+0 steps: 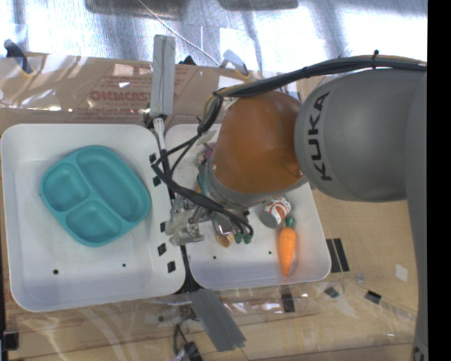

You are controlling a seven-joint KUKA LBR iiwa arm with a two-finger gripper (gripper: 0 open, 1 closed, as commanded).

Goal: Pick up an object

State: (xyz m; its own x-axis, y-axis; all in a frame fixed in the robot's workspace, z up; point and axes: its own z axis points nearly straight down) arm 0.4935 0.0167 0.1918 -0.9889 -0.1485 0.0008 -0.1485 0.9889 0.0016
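The gripper (186, 228) is hanging low at the right bin's (240, 280) left wall; I cannot tell its grasp. The toy carrot (286, 250) is lying nearby (well clear of walls), judged the easier pick.

Toy carrot (286, 251) lies flat in the right bin (308, 273).
Orange with a green top, the carrot points its tip toward the bin's near rim, green end away; a small white-and-red object (276, 210) sits just beyond its top, partly hidden.
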